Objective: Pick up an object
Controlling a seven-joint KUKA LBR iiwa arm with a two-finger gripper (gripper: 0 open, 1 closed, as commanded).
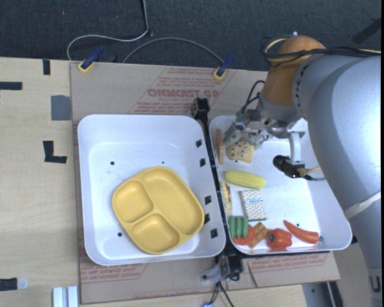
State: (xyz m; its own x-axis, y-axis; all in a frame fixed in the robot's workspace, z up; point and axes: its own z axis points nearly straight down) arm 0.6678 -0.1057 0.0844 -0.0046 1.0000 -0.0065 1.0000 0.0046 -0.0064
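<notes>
The right bin [307, 200] holds several toy foods. At its far left end lies a tan cracker [239, 151], with my gripper [244, 135] low right over its far edge, beneath the grey arm and orange band. Nothing can be made out held in the gripper. Just in front of the cracker lies a yellow corn cob [245, 180], then a white patterned packet [253, 204]. Along the near wall sit a green vegetable [239, 225], a brown waffle piece [260, 230], a red pepper [279, 238] and a red chili [302, 233].
In the left bin [99, 139] a yellow divided plate [157, 208] lies toward the near side. A thin tan stick [220, 151] and a pale strip [226, 197] lie along the right bin's left wall. The big grey arm covers the right bin's right side.
</notes>
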